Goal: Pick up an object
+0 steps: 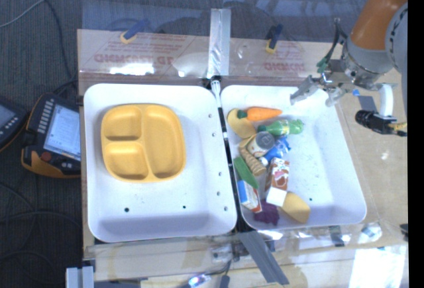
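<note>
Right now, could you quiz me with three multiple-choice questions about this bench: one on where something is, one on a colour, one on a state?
1. Where is the orange carrot?
A. right bin's far end
B. on the tray
C. on the floor

2. What colour is the divided tray in the left bin?
A. blue
B. yellow
C. red

3. The gripper is:
A. carrying the carrot
B. carrying nothing
C. pressing the tray

Answers: 1 A, it tops the pile; 2 B, plainly yellow; 3 B, nothing sits between its spread fingers over the right bin's corner.

Arm point(387, 22): grey casing with a broad orange band above the wrist.
Wrist: dark cabling, small green and blue fittings.
Pincer point(317, 91): pale metallic fingers.
</note>
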Robot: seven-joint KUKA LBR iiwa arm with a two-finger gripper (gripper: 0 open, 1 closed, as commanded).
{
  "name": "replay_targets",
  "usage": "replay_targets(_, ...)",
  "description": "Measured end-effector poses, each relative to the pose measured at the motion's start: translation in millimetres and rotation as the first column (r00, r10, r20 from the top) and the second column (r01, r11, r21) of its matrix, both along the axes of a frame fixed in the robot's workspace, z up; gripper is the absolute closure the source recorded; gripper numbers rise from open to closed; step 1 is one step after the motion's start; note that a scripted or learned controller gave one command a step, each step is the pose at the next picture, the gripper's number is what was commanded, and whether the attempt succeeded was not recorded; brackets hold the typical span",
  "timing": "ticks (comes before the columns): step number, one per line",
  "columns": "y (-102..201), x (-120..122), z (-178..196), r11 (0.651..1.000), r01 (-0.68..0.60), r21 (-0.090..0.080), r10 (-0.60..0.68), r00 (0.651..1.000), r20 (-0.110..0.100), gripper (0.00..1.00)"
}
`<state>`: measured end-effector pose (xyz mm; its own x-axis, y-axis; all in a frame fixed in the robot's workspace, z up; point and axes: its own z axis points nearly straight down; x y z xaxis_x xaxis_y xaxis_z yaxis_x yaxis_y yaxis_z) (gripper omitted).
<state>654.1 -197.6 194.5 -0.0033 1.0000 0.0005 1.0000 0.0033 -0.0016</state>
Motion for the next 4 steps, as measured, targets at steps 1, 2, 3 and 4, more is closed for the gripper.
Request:
replay_targets(1,43,-46,-105,0.998,0.068,-0.005,-0.068,0.998,0.01,0.0)
replay_targets(2,44,-44,-93,0.998,0.067,-0.003,-0.067,0.998,0.015,1.0)
replay_targets(3,69,-2,17,1.0,0.031,-0.003,-0.031,1.0,0.001,1.0)
replay_targets(4,66,-23,-79,0.981,-0.193,-0.004,0.193,0.981,0.011,1.0)
